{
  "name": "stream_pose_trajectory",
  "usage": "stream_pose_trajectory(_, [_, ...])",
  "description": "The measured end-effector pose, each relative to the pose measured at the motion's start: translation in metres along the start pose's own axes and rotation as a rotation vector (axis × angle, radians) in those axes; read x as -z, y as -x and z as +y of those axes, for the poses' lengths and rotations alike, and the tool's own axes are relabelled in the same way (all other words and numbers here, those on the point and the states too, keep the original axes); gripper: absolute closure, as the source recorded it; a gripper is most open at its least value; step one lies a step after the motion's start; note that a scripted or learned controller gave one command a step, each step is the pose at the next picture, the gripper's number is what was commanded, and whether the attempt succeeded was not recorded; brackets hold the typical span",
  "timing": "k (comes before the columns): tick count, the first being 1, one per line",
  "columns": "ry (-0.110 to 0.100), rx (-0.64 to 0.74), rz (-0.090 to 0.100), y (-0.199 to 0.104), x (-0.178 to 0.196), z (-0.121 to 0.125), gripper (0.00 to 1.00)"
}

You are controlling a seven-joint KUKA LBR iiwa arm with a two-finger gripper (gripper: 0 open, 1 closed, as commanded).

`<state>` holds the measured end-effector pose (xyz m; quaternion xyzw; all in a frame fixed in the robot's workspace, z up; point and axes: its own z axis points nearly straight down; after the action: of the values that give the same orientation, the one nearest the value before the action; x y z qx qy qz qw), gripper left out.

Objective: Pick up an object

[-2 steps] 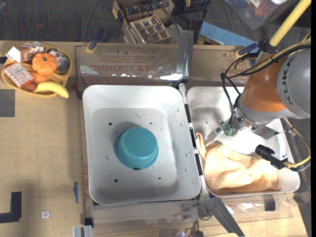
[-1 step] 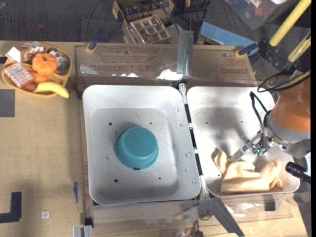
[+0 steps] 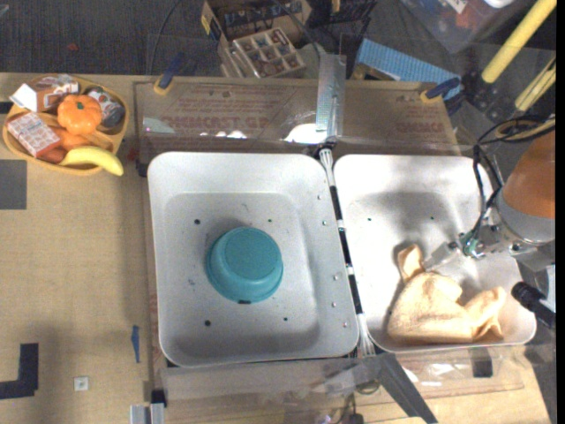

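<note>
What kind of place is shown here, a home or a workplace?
Probably a robotics lab: two white bins sit on a bench, a grey arm reaches over the right one, and boxes and cables clutter the floor behind.

No writing can be made out: the reddish print along the cardboard panels (image 3: 238, 111) behind the bins and the labels on the small packets (image 3: 33, 132) are too blurred.

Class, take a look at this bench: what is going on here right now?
A grey robot arm reaches in from the right over the right bin. Its pincer sits low beside a tan crumpled cloth at that bin's near edge, with nothing visibly lifted. In the left bin a teal bowl lies upside down, untouched.
</note>
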<state>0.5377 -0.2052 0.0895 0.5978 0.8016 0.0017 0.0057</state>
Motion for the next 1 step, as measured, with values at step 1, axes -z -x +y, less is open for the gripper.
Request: stream_pose_trajectory(1, [0.001,0.241,0.002,-0.0496,0.0008,0.0156,0.0])
